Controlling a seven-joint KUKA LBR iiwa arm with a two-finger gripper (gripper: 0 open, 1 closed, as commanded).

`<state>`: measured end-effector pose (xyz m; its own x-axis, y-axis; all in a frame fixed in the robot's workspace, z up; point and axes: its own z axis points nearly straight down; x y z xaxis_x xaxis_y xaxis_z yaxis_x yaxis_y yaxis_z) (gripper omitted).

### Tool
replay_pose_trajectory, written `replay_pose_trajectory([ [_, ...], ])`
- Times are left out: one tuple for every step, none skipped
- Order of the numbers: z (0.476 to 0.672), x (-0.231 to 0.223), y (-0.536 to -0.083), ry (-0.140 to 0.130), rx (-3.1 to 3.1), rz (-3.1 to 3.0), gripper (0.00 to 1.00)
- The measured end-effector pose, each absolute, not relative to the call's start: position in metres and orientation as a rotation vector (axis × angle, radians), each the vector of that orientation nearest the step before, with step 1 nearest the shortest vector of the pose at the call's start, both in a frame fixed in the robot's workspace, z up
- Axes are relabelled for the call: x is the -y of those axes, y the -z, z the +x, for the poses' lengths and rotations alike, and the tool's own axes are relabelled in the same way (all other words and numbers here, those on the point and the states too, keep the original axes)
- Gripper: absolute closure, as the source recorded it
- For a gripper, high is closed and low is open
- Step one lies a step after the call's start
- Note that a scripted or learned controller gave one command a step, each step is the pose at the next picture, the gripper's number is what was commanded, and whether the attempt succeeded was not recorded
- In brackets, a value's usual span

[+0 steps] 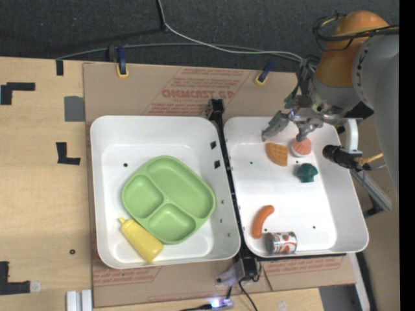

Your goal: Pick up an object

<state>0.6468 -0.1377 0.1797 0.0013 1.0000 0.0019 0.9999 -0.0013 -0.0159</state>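
The grey arm reaches in from the right, and its pincer (pixel 289 129) hangs over the far part of the right white bin (pixel 343 193). Its two fingers are spread apart, with nothing between them: the left finger (pixel 275 126) juts out over bare bin floor, the right one points down at a small round pink-and-white object (pixel 301 148). Just left of that lies an orange wedge-shaped piece (pixel 278 153), and nearer sits a dark green lump (pixel 306 172). At the near end lie an orange-red sausage (pixel 262 219) and a red-and-white can (pixel 281 242) on its side. The left white bin (pixel 104 173) holds a green divided plastic plate (pixel 168 198) with a yellow squeeze bottle (pixel 140 239) touching its near-left edge.
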Motion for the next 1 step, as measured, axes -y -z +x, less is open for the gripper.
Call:
replay_pose_trajectory([
  [0.6502, 0.1373, -0.1885, -0.002, 2.223, -2.219, 0.00],
])
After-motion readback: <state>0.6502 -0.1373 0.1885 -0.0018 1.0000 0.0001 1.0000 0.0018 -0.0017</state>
